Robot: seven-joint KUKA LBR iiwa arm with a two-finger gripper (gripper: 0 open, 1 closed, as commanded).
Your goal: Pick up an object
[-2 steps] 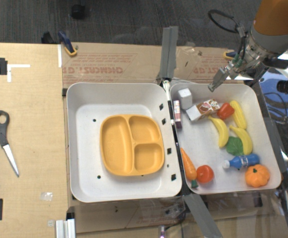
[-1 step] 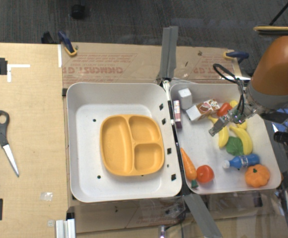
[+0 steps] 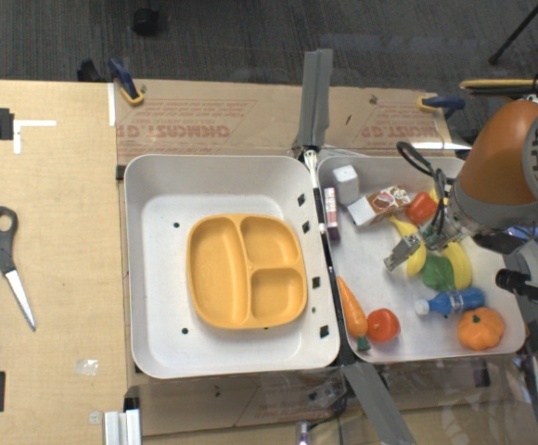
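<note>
My pincer [image 3: 406, 254] hangs low in the right bin [image 3: 371, 160], its metal fingers pressed against the yellow banana [image 3: 414, 241] — whether they are spread or closed I cannot tell, and I see nothing plainly held between them. I take the banana as my mark. Just beyond its far tip lies a red pepper [image 3: 422, 207], and beside that a printed snack packet [image 3: 387, 199] with a small white block [image 3: 345, 180] further off toward the bin's far corner. On the banana's near side sit a green fruit [image 3: 437, 272], a blue bottle [image 3: 452, 302] and an orange pumpkin [image 3: 481, 328]. Toward the other bin from the banana lie a carrot [image 3: 352, 308] and a red tomato [image 3: 383, 324]. Well beyond those, in the left bin [image 3: 148, 276], rests a yellow divided plate [image 3: 247, 270].
</note>
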